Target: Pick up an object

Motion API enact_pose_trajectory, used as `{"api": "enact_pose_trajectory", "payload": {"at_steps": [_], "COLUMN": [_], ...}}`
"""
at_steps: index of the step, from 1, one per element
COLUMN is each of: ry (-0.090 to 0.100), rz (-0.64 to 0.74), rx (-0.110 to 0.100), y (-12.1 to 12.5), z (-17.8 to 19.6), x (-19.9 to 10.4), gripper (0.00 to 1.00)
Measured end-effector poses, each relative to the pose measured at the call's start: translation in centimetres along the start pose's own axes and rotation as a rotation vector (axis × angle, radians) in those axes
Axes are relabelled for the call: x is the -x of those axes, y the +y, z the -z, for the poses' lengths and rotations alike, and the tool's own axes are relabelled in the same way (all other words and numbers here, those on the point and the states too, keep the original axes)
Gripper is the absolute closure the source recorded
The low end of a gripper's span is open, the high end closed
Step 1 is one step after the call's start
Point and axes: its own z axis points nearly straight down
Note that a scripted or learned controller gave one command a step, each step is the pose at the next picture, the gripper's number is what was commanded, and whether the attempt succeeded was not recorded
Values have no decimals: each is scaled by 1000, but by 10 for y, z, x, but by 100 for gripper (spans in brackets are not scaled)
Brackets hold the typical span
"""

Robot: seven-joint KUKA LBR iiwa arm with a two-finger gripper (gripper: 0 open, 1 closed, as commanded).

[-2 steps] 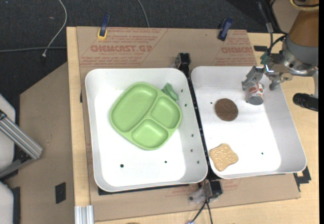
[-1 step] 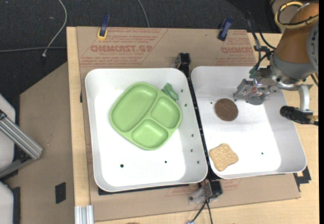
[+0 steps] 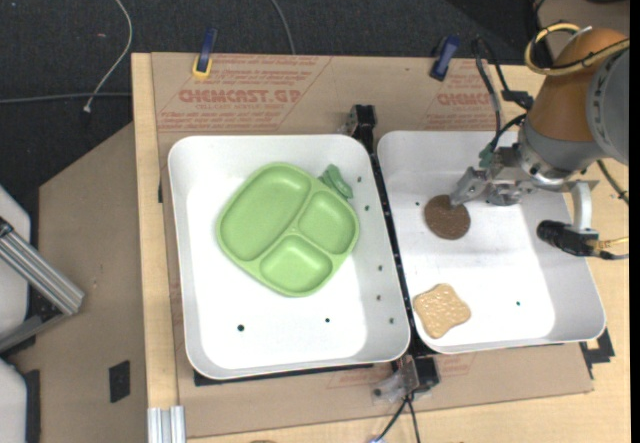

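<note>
A cardboard-covered bench [image 3: 300, 81] on a dark carpeted floor carries two shallow white bins side by side, with cables trailing behind it. The right-hand bin [image 3: 560, 301] is entered from the right by the grey arm with its orange band [image 3: 565, 96], and the gripper [image 3: 478, 189] is seen low over the bin's rear half. Whether the tool is apart or together cannot be told, since the tip is small and partly masked by the wrist hardware. Just beside the tool, on the side away from the arm and a little nearer the camera, a round brown disc [image 3: 447, 218] lies flat on the bin floor; whether it is touched cannot be made out. Farther forward of the tool, near the front rim, a tan biscuit-shaped piece [image 3: 441, 310] lies apart from the disc. Well beyond the tool, in the left-hand bin [image 3: 195, 221], a green divided plate [image 3: 288, 229] rests flat with a small dark green object [image 3: 337, 181] at its far edge. The brown disc is judged the likeliest target. For the step to be done well, the tool would have to be centred over the disc and not beside it, brought fully to the floor because the piece is thin, closed squarely across its width, and lifted straight up; an off-centre closing would probably only push it aside.
</note>
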Motion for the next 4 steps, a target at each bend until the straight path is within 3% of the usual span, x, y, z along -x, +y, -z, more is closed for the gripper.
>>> {"api": "enact_pose_trajectory", "payload": {"at_steps": [1, 2, 3, 4], "ry": [-8, -1, -2, -2], "rz": [0, -1, 0, 0], "rx": [15, 3, 4, 4], "y": [4, 5, -2, 0], "z": [17, 62, 121, 156], "x": [3, 5, 3, 3], "gripper": [100, 100, 100, 100]}}
